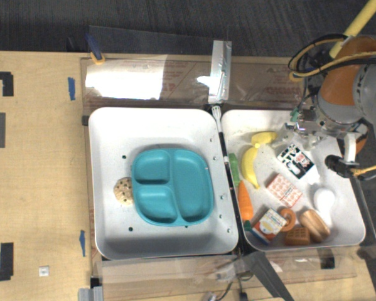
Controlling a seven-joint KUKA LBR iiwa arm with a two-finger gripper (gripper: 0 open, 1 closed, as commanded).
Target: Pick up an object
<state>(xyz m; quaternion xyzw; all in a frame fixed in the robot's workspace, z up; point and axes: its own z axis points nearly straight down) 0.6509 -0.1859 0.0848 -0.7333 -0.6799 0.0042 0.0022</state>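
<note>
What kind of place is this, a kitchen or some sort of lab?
Most likely a robot lab's pick-and-place bench: a KUKA arm reaches over two white bins, the right bin holding toy food like a banana, the left bin a teal divided plate.

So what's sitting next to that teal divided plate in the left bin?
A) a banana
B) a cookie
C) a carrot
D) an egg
B: a speckled cookie lies against the left edge of the teal divided plate in the left bin; the banana sits in the right bin.

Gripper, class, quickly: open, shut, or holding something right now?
Gripper: cannot be told; it hangs over the right bin's far edge, above the banana, with nothing seen held.
</note>
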